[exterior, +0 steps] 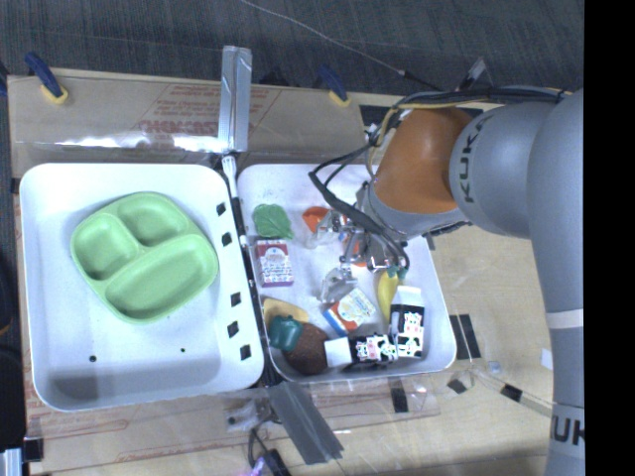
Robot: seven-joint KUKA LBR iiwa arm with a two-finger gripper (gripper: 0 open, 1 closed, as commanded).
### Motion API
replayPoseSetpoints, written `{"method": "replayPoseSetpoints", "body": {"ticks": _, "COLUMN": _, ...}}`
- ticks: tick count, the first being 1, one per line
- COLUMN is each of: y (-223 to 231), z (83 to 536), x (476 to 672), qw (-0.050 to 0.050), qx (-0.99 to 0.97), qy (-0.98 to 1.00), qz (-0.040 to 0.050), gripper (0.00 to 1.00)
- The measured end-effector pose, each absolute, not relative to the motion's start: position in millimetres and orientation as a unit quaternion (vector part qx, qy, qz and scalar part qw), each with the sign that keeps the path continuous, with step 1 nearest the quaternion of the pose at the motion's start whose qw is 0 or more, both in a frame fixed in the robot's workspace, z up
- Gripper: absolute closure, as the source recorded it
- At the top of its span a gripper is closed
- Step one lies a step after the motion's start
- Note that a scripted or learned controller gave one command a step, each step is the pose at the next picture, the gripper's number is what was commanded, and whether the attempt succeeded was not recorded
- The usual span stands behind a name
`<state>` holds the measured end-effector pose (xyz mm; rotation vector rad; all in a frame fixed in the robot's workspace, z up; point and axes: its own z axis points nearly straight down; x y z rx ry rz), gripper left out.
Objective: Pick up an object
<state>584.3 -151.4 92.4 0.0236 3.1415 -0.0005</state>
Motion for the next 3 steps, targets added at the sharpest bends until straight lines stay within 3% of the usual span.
{"method": "replayPoseSetpoints", "body": {"ticks": 1, "y": -149.1, "z": 104.0, "x": 586.2, "qw": 0.002, "qx": 0.003, "qy": 1.000, "qz": -0.0004, "gripper": 1.00}}
{"method": "replayPoseSetpoints", "body": {"ticks": 2, "y": -106.3, "z": 93.5, "x": 607.7, "qw": 0.002, "qx": 0.168, "qy": 0.986, "qz": -0.0033, "gripper": 1.00}}
{"method": "replayPoseSetpoints", "body": {"ticks": 3, "y": -182.3, "z": 134.3, "x": 623.7, "qw": 0.002, "qx": 0.332, "qy": 0.943, "qz": -0.0007, "gripper": 1.00}}
